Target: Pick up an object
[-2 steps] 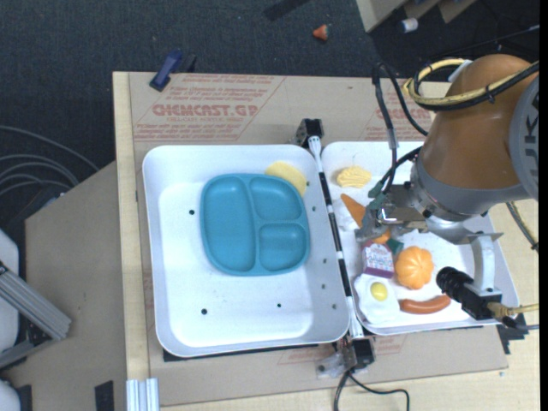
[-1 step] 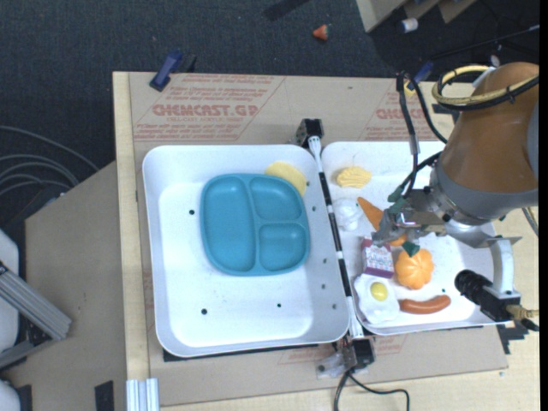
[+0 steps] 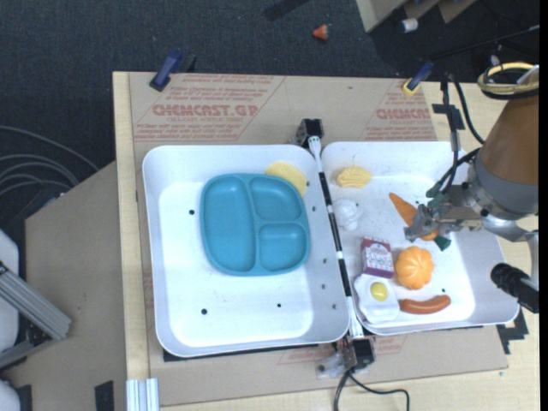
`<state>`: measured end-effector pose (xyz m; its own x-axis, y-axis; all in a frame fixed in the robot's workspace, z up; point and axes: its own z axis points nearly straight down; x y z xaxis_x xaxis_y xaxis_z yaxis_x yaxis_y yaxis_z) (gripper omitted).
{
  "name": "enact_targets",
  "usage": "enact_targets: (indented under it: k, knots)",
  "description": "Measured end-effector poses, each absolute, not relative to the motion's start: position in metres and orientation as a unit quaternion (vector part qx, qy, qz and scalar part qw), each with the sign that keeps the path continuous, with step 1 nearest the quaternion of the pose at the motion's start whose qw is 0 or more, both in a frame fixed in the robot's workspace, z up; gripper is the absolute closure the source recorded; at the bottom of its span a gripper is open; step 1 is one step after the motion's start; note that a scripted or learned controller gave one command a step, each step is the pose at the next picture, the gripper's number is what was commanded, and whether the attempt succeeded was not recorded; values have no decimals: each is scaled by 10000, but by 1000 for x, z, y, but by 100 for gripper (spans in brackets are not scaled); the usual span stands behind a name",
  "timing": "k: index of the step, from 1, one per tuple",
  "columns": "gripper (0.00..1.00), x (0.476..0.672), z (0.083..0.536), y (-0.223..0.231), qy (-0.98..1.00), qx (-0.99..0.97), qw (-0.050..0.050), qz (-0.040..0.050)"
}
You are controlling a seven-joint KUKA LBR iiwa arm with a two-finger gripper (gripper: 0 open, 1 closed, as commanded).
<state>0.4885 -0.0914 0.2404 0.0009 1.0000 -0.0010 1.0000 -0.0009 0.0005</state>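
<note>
My gripper (image 3: 431, 227) is low in the right bin (image 3: 479, 255), at the lower right end of an orange carrot (image 3: 401, 205) that lies slanted. The gripper's dark parts cover that end of the carrot, with a bit of orange showing beneath them. An orange fruit (image 3: 415, 266) sits just below the gripper. A maroon packet (image 3: 377, 256) lies left of the fruit, with a fried egg (image 3: 378, 294) and a red sausage (image 3: 424, 305) near the bin's front. A yellow pastry (image 3: 353, 176) and a small white piece (image 3: 347, 213) lie at the bin's back left.
The left bin (image 3: 171, 255) holds a blue divided plate (image 3: 254, 223), with a yellow piece (image 3: 289, 175) at the plate's back right corner. The divider between the bins (image 3: 330, 221) runs close to the white piece. The arm (image 3: 514, 157) comes in from the right.
</note>
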Motion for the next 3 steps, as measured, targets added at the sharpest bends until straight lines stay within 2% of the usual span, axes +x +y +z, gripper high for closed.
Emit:
enact_targets:
  k: [1, 2, 3]
  knots:
    - [100, 481, 251, -25, 7073, 7070, -11, -4]
    - [100, 490, 240, -81, 7070, 7072, 3, -3]
    - [100, 479, 256, -11, 7075, 7067, -4, 1]
